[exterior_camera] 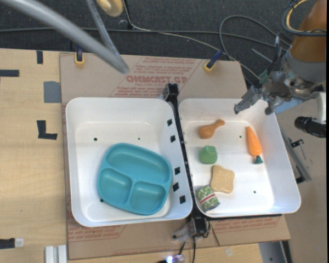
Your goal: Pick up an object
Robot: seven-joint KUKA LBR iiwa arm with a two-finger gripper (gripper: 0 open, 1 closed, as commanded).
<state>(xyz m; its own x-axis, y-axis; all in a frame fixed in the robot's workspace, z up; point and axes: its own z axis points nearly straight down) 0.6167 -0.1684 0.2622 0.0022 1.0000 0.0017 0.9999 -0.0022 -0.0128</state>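
Note:
The right bin [274, 199] holds a brown drumstick [210, 128], an orange carrot [254, 143], a green round piece [208, 154], a tan toast slice [222, 179] and a small green-and-white packet [208, 198]. My gripper [256, 103] hangs over the bin's upper right corner, above and right of the drumstick and just above the carrot's top end. Its two dark fingers are spread apart with nothing between them.
The left bin [77, 147] holds a teal divided tray [134, 178]. A black divider [177, 147] runs between the bins. Cables loop over the dark back area at top right. A grey pole slants across the top left.

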